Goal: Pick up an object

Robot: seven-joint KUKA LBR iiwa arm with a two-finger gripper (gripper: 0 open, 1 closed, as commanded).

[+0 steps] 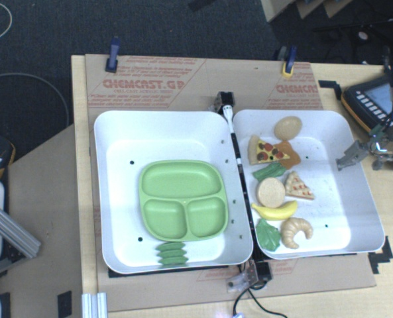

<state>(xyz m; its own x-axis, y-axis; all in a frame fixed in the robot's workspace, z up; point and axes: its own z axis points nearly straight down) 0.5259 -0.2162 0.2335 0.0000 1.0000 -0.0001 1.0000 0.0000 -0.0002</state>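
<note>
The right bin [355, 211] holds toy food: a tan potato [288, 126], a pizza slice [273, 152], a green pea pod [269, 171], a round cracker [271, 192], a smaller pizza wedge [299, 187], a yellow banana [276, 211], a croissant [296, 230] and a green leaf [268, 234]. My gripper [356, 154] hovers at the right bin's right rim, well to the right of the food and touching none of it.
In the left bin [116, 144] lie a green divided plate [183, 199] and a ridged green piece [171, 252] near the front wall. Blue and yellow clamps [112, 55] hold the board's far edge. A black device [375, 105] sits at the far right.
</note>
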